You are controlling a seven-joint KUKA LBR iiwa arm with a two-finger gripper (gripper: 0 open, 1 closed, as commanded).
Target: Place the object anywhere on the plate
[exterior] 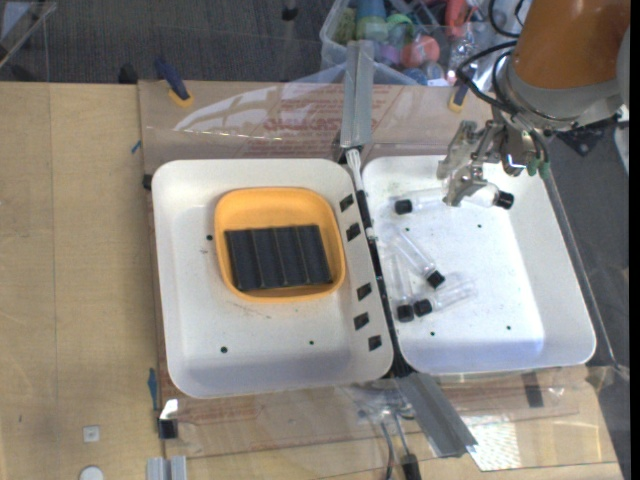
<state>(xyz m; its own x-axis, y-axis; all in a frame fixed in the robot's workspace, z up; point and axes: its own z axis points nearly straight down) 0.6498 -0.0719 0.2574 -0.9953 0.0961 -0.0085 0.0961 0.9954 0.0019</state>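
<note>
**Two bins, one plate, and clear tubes waiting on the right**

Several clear tubes with black caps (420, 268) lie scattered in the right bin (560, 318), most of them gathered near the divider, with a couple of loose black caps farther up. That is my stock — the object I am meant to move is one of these. My hand (468, 180) hangs over the far part of that bin, above the scatter rather than among it. Whether it is spread or pressed together I cannot tell; the metal parts blur against the white floor, and I see nothing between them.

The orange plate (278, 208) sits in the middle of the left bin (190, 348), carrying a black ribbed block (278, 258) that covers most of its floor. Only the plate's rim and far portion are bare, so I judge a tube would best land there — or rest on the block.

Nothing of the task looks done: every tube I can see lies in the right bin, well apart from the plate.
</note>
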